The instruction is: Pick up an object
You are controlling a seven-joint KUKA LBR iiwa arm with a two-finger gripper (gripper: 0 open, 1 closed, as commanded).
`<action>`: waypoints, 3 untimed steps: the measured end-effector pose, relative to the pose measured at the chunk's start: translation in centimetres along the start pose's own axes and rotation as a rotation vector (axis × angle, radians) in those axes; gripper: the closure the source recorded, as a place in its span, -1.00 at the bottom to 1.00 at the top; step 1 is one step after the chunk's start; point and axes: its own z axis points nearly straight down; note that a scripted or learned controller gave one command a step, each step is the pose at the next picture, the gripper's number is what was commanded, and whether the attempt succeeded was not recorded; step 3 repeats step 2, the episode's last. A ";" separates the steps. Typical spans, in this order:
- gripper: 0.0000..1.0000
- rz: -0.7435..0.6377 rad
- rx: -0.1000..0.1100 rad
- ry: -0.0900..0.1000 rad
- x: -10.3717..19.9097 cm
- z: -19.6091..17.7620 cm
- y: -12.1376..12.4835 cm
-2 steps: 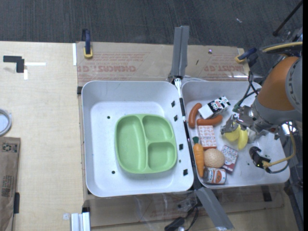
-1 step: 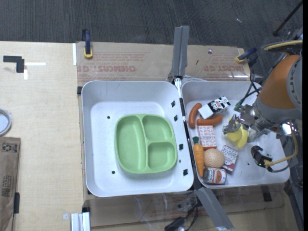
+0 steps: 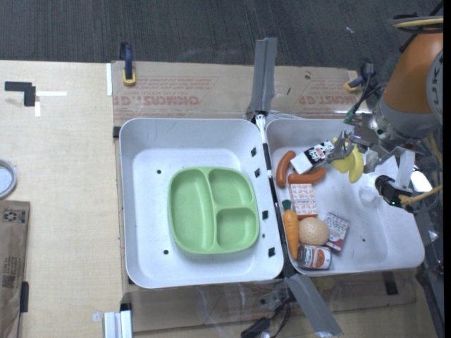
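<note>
Dark carpet runs along the top, beyond a pale wooden desk point(image 3: 63, 189) that carries two shallow white bins side by side. In the left bin point(image 3: 141, 210) lies a green divided plate point(image 3: 213, 210), roughly at the middle of its floor. The right bin point(image 3: 380, 245) holds the small things, crowded toward its left wall: a red sausage point(image 3: 283, 167) near the back left corner, a second sausage point(image 3: 307, 177) just beside it, a black-and-white box point(image 3: 315, 155) touching them, a red-and-white carton point(image 3: 304, 199), a carrot point(image 3: 291, 232) along the left wall, a tan ball point(image 3: 313, 231), a small printed packet point(image 3: 336, 231) and a can point(image 3: 314, 258) at the front edge. The arm point(image 3: 416, 83) reaches in over the right bin's back right part. Its claw point(image 3: 352, 157) hangs low there, and a yellow banana point(image 3: 351, 166) sits right at its tip; whether the claw is wide, narrow or gripping the banana cannot be told.
</note>
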 end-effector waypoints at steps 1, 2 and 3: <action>1.00 -0.234 -0.002 0.000 0.1 2.6 7.8; 1.00 0.041 -0.001 0.000 -0.3 0.6 7.9; 1.00 0.041 -0.001 0.000 -0.3 0.6 7.9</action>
